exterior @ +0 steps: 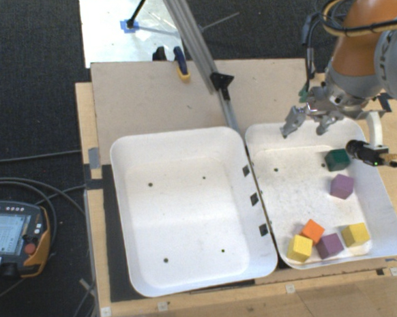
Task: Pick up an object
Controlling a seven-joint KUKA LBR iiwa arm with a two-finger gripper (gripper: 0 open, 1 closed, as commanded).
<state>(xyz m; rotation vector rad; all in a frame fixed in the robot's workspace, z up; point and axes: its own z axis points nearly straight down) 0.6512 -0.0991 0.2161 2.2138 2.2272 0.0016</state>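
1. so, the bench [153, 100] is the biggest thing here, a pale board carrying two shallow white bins side by side.
2. the left bin [131, 214] takes up the middle of the view; small dark dots mark its floor.
3. the right bin [289, 181] touches it along a shared edge and holds all the blocks.
4. the arm [363, 35], grey with an orange band, reaches in from the right, above the right bin's far rim.
5. the gripper [307, 125] hangs over that far rim, fingers spread apart with nothing between them.
6. a dark green block [337, 159] sits near the far right side of the right bin, just below the gripper.
7. a purple block [342, 186] lies just nearer than the green one.
8. along the near rim sit a yellow block [300, 247], an orange block [313, 230], a second purple block [329, 245] and an olive-yellow block [356, 234], closely grouped.
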